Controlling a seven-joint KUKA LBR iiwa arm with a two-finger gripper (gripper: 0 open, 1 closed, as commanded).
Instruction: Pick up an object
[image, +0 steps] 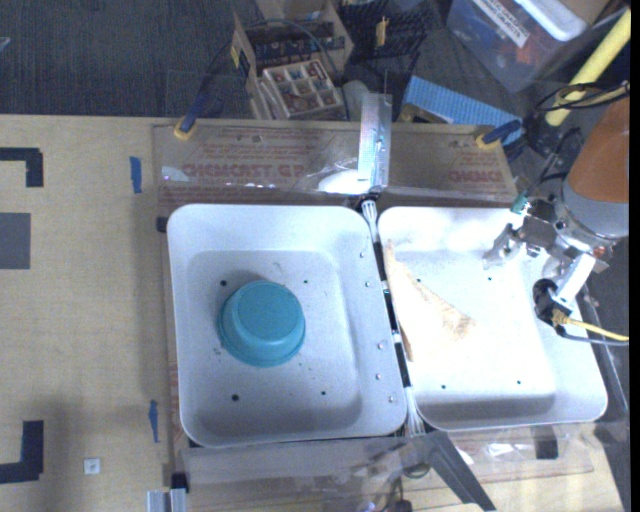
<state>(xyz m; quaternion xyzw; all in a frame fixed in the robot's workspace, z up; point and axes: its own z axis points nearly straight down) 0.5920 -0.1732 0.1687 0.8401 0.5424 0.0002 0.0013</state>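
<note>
Cut off by the three o'clock edge: most of the grey arm (600, 175), with part of its orange band visible. Hard to read at its end: the gripper (535, 250), a tangle of pale metal, black parts and a yellow cable, hanging over the two o'clock corner of the right bin (500, 375). Cannot tell whether spread wide or closed narrow; too small and too cluttered at this angle. Nothing seen gripped.

Hard to name: a thin tan wedge (428, 298) lying flat in the right bin toward nine o'clock, broad end near the bin's ten o'clock corner, tapering toward the middle. Material unclear. Well apart from the gripper.

Plainly seen: a teal bowl (262, 322), apparently upside down, sitting slightly toward nine o'clock of the left bin's centre, touching no wall.

Counted: two white bins, the left bin (182, 300) and the right one side by side, rims meeting along the middle. One bowl. One wedge. One arm, one gripper.

Blurred beyond the bins at twelve o'clock: a clear sheet (260, 165) with unreadable reddish lettering, a wooden crate (295, 80), a blue slab (445, 100).
</note>
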